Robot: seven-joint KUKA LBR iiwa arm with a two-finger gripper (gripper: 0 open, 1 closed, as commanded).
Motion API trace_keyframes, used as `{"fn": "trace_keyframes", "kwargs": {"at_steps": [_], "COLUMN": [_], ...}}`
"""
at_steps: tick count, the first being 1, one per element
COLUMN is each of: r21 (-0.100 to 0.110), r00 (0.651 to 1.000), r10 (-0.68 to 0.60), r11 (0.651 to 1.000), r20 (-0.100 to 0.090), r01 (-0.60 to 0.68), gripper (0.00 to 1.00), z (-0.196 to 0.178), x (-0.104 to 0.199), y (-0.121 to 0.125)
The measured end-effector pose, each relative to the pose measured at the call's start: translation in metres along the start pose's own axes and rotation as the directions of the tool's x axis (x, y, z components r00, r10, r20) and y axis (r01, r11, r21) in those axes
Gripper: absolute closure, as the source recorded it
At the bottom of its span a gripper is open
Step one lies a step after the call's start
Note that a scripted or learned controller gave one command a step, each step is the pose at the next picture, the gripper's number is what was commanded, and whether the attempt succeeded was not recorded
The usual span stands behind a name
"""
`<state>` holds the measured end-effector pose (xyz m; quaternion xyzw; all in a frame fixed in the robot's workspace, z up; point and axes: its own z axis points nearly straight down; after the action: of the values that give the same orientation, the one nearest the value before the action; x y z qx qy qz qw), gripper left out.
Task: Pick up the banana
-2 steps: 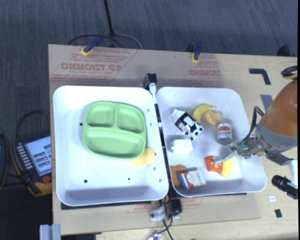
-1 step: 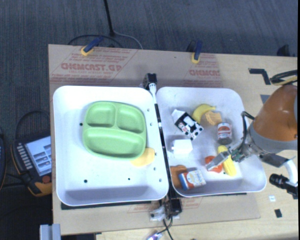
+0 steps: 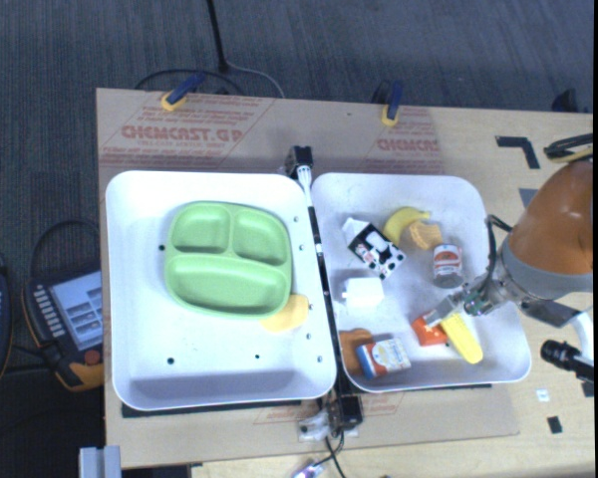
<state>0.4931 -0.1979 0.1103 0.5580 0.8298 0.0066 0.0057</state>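
One banana (image 3: 407, 222) well apart from the pincer (image 3: 468, 305), its grip state perhaps untellable

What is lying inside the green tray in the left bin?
The green tray shows three bare compartments with nothing inside. A yellow piece lies beside its lower right corner, outside the tray. What is under the tray is covered, so I cannot tell.

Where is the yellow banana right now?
The curved yellow banana lies in the right white bin, near its far edge, touching a tan round toy and just above the small red can.
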Motion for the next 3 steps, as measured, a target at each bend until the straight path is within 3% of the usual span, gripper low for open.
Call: {"fn": "trace_keyframes", "kwargs": {"at_steps": [1, 2, 3], "r21": [-0.003, -0.008, -0.005], "r00": [0.981, 0.965, 0.977], "r10": [-0.193, -0.26, -0.211], "r11": [0.981, 0.966, 0.977], "r20": [0.017, 0.021, 0.034], "r01": [0.193, 0.26, 0.211], "gripper": [1.0, 1.0, 1.0], "z": [0.005, 0.009, 0.01], "x": [0.001, 0.036, 0.044], "y": [0.001, 0.018, 0.02]}}
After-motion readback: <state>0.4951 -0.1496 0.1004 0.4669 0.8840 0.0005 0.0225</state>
